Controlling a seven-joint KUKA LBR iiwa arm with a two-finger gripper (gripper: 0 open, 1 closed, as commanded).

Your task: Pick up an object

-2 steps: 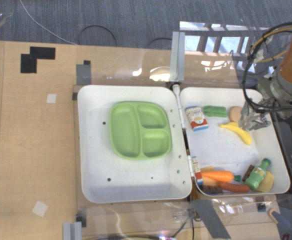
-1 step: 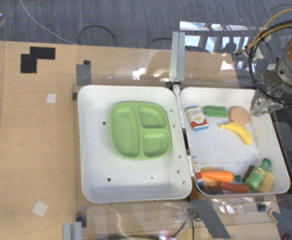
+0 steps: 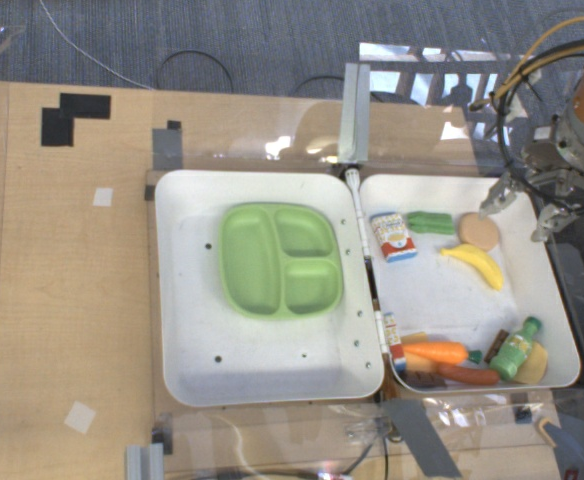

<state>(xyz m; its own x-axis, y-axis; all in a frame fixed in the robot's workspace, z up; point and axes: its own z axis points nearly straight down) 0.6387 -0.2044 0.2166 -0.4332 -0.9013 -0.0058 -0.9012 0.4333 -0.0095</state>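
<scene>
My gripper (image 3: 521,213) hangs over the far right corner of the right bin (image 3: 532,288), open, with nothing between its fingers (image 3: 497,199). Just left of it lie a tan round piece (image 3: 480,232) and a yellow banana (image 3: 475,264). Further left are a green vegetable (image 3: 430,223) and a small white carton (image 3: 394,237). Along the bin's near edge sit a carrot (image 3: 434,351), a red sausage (image 3: 464,375), a green bottle (image 3: 514,348) and a yellow piece (image 3: 535,364).
The left bin (image 3: 187,348) holds a green divided plate (image 3: 280,260). A metal post (image 3: 353,118) rises behind the wall between the bins. Cables (image 3: 532,58) loop above the arm at the upper right. Wooden bench (image 3: 52,298) lies to the left.
</scene>
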